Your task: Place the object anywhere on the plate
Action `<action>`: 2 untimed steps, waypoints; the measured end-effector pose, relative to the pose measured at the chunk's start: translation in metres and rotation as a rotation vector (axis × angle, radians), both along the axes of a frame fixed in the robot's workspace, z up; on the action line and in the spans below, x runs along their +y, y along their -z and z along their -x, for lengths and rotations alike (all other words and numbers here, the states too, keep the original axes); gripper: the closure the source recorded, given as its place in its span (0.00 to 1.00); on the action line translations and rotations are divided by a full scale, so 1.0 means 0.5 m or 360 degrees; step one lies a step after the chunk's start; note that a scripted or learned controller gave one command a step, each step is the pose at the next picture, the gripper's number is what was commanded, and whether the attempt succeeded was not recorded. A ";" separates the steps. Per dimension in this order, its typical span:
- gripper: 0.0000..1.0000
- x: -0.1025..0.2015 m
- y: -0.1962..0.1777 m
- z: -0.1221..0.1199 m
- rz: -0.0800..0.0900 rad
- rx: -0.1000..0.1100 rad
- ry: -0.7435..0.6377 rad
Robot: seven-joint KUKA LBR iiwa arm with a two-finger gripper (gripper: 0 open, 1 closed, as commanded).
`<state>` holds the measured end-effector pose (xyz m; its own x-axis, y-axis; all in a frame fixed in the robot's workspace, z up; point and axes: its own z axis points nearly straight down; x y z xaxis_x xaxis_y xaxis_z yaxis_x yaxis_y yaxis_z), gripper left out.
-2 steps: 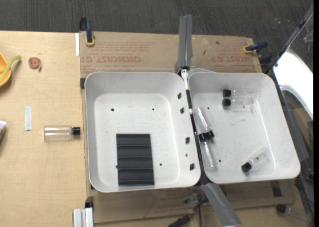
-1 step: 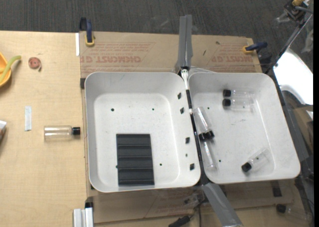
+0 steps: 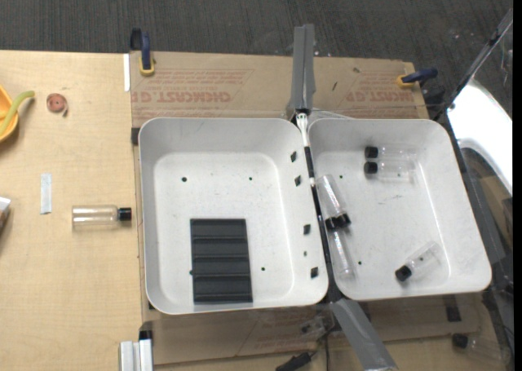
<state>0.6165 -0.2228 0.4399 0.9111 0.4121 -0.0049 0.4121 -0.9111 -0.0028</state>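
A black ribbed plate [image 3: 220, 261] lies flat in the near part of the left bin [image 3: 163, 145]. Several clear vials with black caps lie in the right bin [image 3: 457, 198]. Two of them [image 3: 390, 160] rest side by side near the back. Two more [image 3: 334, 218] lie end to end along the left wall. A single vial [image 3: 420, 262] sits at the front right corner.
On the wooden bench left of the bins lie a clear capped bottle [image 3: 99, 214], a small white strip [image 3: 46, 194], a red disc [image 3: 55, 102] and a yellow object [image 3: 8, 112]. Clamps [image 3: 143, 51] hold cardboard behind the bins. A white machine part [image 3: 485, 121] stands at the right.
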 end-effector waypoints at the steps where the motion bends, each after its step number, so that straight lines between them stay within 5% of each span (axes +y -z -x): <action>1: 0.00 0.137 0.001 -0.070 0.0002 -0.0002 0.0120; 2: 0.00 0.000 0.000 0.030 0.0001 0.0000 0.0356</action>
